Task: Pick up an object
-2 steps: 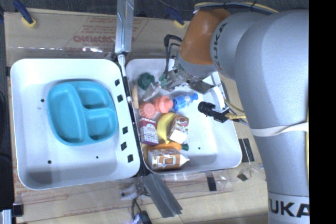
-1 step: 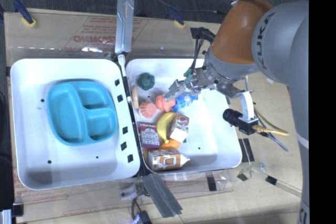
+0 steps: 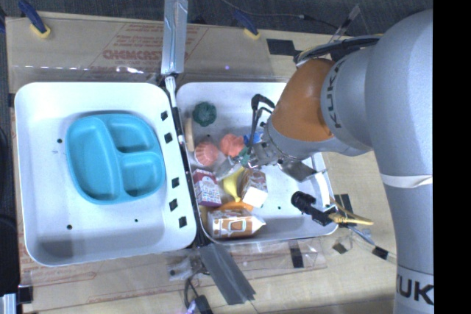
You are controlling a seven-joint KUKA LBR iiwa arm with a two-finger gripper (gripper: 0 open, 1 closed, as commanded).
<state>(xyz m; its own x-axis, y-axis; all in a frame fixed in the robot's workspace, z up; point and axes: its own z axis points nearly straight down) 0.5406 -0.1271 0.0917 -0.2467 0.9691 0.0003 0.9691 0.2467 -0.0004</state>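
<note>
1. My end effector (image 3: 254, 157) is down in the right bin (image 3: 294, 220), over the cluster of items at that bin's left side. The orange band (image 3: 305, 103) and wrist sit just right of it.
2. End effector state: I cannot tell whether it is spread or pressed together; the tips are lost against the clutter below.
3. Candidate objects, all in the right bin: a pink ball (image 3: 207, 153) and a red ball (image 3: 232, 143) just left of the end effector, a green ball (image 3: 204, 113) near the bin's far left corner, a yellow piece (image 3: 234, 186) and a white block (image 3: 255, 197) just below the end effector, a dark packet (image 3: 207, 190) and an orange box (image 3: 234, 223) nearer the front wall.
4. The left bin (image 3: 37, 158) holds a blue tray (image 3: 116, 156), well apart from my arm.
5. Step in hand, as I judge it: descent onto, or grasp at, the cluster. No object is seen between the tips, so no hold is confirmed.
6. Next move calls for: closing on one item only, then a straight lift clear of the neighbours. Risk: the items touch, so a tip may land on two at once.
</note>
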